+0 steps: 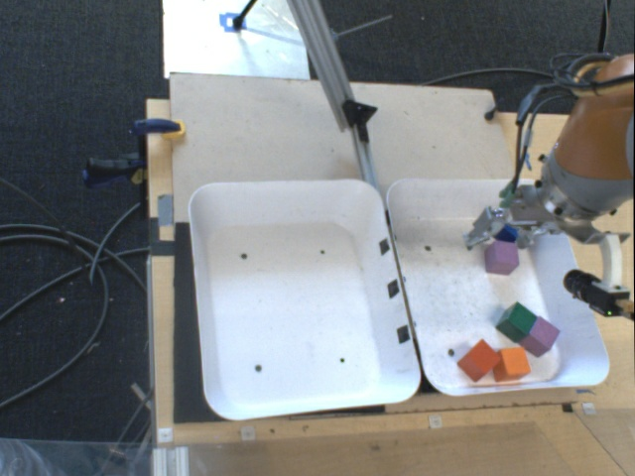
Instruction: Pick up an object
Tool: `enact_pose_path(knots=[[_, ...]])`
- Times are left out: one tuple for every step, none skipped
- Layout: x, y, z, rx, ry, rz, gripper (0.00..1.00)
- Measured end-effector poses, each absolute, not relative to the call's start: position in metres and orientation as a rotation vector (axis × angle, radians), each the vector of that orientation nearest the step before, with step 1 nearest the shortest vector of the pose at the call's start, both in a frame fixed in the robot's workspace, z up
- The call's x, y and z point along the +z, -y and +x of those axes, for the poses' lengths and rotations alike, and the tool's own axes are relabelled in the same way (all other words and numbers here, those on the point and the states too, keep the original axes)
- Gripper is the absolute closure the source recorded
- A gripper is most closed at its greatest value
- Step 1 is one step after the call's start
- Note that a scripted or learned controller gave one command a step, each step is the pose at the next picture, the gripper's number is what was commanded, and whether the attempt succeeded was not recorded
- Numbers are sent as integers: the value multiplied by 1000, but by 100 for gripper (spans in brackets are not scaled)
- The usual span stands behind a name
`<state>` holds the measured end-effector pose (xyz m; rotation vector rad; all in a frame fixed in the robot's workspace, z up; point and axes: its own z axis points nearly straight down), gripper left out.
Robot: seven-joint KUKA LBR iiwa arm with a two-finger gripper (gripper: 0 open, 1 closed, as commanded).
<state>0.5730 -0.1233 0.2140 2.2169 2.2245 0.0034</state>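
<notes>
Over rt bin (437, 206), end effector (501, 231) just above purple cube (502, 258), grip state unclear

The arm (595, 147) is cut off by the right edge above the orange band. Under the gripper (501, 228), a small blue thing (508, 234) is mostly covered, perhaps a block; its shape cannot be told. Whether it or the purple block (501, 258) just below touches the gripper is unclear. A black part (595, 294) lower right runs off the edge.
</notes>
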Motion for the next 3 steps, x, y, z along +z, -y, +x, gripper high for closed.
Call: enact_pose_path(knots=[[324,188,614,7,-2212,2211,0],[138,193,549,-5,-2225,2226,0],[90,196,667,6,-2227,2207,0]])
